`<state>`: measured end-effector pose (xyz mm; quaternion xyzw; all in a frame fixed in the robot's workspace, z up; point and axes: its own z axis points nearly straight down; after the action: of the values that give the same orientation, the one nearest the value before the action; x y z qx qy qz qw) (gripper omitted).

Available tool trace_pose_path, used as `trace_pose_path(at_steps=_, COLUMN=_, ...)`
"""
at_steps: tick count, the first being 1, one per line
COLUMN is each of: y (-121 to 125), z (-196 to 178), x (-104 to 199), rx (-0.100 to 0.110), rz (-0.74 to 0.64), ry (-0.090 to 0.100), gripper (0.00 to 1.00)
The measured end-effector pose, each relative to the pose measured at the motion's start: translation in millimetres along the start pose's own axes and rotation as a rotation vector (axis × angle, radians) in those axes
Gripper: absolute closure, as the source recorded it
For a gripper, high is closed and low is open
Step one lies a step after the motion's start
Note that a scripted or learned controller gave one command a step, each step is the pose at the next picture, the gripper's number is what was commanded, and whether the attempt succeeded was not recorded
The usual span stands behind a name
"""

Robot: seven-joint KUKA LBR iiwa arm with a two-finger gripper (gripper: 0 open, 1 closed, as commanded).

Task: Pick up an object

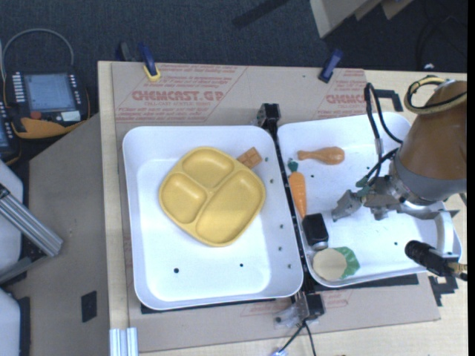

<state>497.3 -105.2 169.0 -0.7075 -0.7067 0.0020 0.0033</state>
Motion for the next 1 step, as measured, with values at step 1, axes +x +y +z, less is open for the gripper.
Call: trace_pose_path(at_steps=1, y=2.0, z=58.4, x=4.0, rx=-0.011, rz=0.001, ry=0.001, gripper=0.00)
